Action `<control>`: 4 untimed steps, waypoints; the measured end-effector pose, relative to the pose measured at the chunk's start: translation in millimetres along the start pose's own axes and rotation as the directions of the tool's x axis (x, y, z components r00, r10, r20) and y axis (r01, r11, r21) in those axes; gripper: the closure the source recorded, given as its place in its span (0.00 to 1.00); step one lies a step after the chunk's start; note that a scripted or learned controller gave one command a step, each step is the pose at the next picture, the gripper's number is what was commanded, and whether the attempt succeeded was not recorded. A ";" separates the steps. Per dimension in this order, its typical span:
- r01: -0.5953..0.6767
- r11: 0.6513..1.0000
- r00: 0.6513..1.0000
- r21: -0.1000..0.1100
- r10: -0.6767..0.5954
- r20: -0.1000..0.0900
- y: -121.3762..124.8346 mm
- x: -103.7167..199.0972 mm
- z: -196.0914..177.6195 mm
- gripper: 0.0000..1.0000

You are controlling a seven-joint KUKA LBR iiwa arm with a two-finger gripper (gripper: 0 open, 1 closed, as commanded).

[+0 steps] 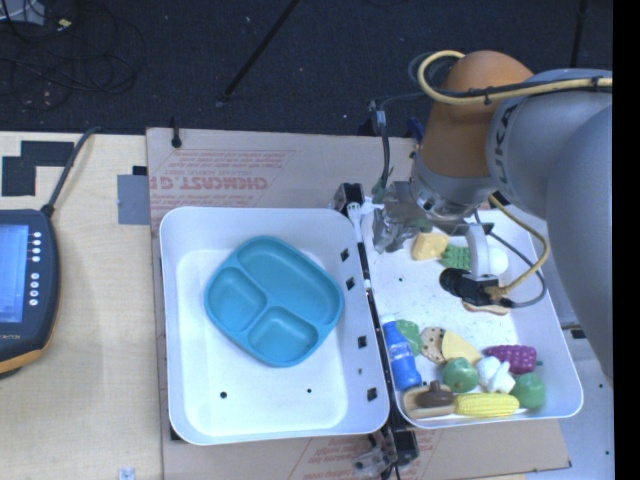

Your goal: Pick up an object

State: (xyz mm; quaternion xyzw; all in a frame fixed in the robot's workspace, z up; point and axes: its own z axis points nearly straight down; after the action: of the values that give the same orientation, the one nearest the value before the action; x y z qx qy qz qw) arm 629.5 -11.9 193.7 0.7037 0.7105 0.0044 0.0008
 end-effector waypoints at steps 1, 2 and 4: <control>-0.009 1.000 1.000 0.010 0.009 0.005 -2.6 -6.3 6.4 0.00; -0.013 1.000 1.000 0.003 0.013 0.008 15.3 -60.1 -52.3 0.00; -0.011 1.000 1.000 0.005 0.011 0.006 -4.1 -149.5 104.3 0.00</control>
State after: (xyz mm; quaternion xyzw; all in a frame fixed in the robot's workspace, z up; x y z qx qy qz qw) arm 627.6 -161.0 88.6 0.7075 0.7067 0.0007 0.0011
